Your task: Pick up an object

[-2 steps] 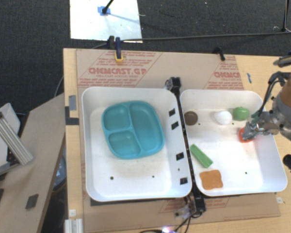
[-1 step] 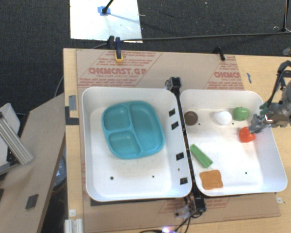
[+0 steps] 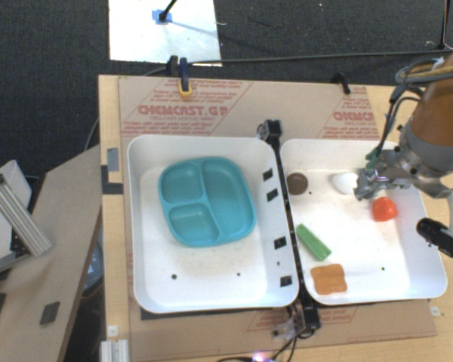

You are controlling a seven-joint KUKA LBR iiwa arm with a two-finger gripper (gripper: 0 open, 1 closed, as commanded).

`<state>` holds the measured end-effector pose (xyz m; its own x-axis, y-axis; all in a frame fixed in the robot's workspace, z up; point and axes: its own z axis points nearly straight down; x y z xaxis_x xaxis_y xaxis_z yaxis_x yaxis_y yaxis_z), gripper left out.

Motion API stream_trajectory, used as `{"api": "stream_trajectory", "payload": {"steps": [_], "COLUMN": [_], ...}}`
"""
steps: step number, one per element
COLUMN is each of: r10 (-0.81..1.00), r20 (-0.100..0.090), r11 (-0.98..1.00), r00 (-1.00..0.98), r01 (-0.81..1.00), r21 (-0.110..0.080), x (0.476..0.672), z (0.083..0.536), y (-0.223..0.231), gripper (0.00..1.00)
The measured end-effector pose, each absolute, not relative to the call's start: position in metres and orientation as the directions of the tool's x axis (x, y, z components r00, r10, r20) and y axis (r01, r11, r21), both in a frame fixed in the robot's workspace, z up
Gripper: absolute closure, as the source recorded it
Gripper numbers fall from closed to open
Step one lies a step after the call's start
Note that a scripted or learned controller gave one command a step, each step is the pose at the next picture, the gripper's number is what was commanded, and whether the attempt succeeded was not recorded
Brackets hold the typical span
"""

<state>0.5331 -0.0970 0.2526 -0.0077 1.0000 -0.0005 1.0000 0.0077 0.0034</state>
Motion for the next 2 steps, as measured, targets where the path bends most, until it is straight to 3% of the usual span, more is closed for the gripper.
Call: {"api": "stream_trajectory", "payload": {"steps": [2], "r10": [1.000], "r20": [0.001], "r11": [0.009], "r00": [-0.009], "r01": [1.000], "r21": [0.003], "x": [0.565], "z": [0.252], "y": [0.005], "gripper": [1.00]}}
